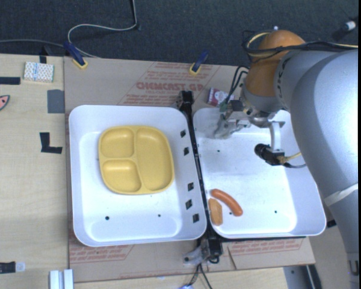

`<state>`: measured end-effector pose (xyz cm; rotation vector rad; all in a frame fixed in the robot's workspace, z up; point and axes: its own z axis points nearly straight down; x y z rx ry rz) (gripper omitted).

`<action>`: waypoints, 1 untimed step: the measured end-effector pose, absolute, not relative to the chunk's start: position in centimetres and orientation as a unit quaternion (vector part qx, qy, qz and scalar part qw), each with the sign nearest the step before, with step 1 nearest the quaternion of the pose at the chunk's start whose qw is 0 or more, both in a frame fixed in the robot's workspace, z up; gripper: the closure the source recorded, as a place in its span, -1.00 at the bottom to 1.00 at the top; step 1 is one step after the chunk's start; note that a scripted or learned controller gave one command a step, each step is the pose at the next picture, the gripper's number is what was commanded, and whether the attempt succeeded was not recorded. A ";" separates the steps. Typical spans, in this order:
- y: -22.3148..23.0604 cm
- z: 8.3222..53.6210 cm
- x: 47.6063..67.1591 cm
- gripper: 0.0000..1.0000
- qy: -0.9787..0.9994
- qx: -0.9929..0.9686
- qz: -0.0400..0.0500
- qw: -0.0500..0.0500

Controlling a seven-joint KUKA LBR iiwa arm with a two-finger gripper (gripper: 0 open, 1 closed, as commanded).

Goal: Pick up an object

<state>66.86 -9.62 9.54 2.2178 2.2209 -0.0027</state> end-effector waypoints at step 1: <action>-9.6 9.5 66.8 -1.00 0.708 0.707 -0.001 0.001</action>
